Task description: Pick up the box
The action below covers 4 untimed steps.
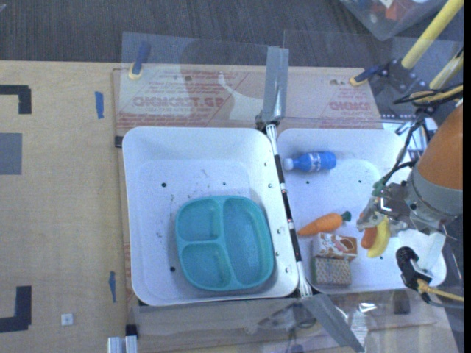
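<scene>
Right-hand bin (390,142), lower half of the frame: small patterned cardboard box (334,260) resting on the bin floor close to the divider between the two bins, near the bin's lower edge. To the right of it and slightly higher in the picture, gripper (380,223) of the grey arm with the orange band, hanging over the right part of the same bin. Whether clenched or released: cannot tell from this slant, with the wrist body and cables crowding the tip. Near the tip, a yellow banana-like toy (380,240), too cluttered there to say whether touching or merely beside. So the relation that matters: box lying to the left of and a little below the gripper in the frame, near but apart, with the yellow toy roughly between. Box seemingly standing rather than flat, its top pointed like a small carton; broader face turned toward the lower edge of the picture, long axis running roughly left to right, though hard to fix at this size. Just above the box, an orange toy carrot (321,224), nearly touching its upper corner; farther up, a blue bottle (312,162) lying on its side, well apart. Left bin (147,153) holding a teal divided tray (224,244), away from the action. Likely need: a short shift leftward and down-frame before descending, keeping clear of carrot and banana.
</scene>
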Each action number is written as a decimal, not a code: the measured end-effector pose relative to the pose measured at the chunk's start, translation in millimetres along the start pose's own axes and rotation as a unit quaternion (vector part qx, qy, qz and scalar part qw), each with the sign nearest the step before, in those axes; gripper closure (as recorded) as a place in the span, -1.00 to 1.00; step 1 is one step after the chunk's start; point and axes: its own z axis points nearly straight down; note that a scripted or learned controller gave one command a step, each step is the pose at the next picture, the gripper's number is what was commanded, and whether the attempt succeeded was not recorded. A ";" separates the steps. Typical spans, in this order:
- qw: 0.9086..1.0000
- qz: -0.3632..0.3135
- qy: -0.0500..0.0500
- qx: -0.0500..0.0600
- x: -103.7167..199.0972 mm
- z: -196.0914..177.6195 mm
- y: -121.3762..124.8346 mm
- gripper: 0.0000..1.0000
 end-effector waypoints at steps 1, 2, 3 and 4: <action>1.000 -0.016 0.000 0.001 40.9 -8.1 -12.2 1.00; 0.999 -0.034 0.000 0.000 42.6 -8.2 -12.6 1.00; 0.999 -0.045 0.000 0.000 49.5 -8.2 -15.0 1.00; 0.999 -0.047 -0.001 0.000 42.8 -8.0 -13.1 1.00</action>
